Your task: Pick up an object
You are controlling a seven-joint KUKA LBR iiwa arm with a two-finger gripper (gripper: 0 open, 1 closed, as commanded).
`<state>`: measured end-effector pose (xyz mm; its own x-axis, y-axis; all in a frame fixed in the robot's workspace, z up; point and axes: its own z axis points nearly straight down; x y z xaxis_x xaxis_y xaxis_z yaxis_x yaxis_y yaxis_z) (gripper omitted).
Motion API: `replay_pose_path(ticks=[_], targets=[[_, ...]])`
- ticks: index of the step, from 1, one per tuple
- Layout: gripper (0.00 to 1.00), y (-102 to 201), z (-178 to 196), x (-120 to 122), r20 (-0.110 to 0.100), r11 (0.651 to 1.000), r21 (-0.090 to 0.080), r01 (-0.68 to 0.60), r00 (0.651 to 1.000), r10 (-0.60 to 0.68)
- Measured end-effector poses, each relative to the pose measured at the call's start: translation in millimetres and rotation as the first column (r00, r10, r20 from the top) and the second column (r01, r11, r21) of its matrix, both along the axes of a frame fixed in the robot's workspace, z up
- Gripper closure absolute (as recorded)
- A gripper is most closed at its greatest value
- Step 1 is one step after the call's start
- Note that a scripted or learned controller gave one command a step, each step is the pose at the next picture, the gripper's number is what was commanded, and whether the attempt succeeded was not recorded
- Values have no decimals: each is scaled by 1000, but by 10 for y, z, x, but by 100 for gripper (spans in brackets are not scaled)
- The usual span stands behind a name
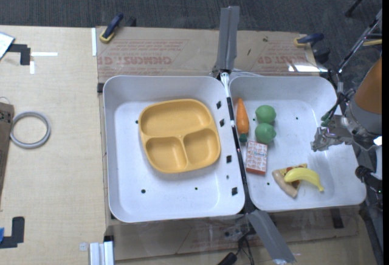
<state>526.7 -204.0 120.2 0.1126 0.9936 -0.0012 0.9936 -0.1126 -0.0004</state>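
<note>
Right shallow white bin point(285, 194): yellow plastic banana point(305, 177), pizza slice point(283, 180), two green balls point(265, 114), orange carrot point(242, 115), small carton point(256, 157). Metal two-finger gripper point(322, 139) hovers near banana; fingers' opening cannot be told, nothing visibly held.

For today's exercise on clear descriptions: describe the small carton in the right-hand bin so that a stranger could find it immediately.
Start at the right bin, beside the bin holding the yellow divided plate. Along its left wall, just below the orange carrot, lies the small carton. It is the only flat rectangular box there, printed red and white, unlike the two round green fruits and the banana.
</note>
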Motion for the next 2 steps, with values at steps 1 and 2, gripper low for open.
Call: replay_pose_path(ticks=[1,2], targets=[[100,-62,-304,18,-3,968,3,-252,968,252],[100,-178,-295,137,1,764,0,-645,764,645]])
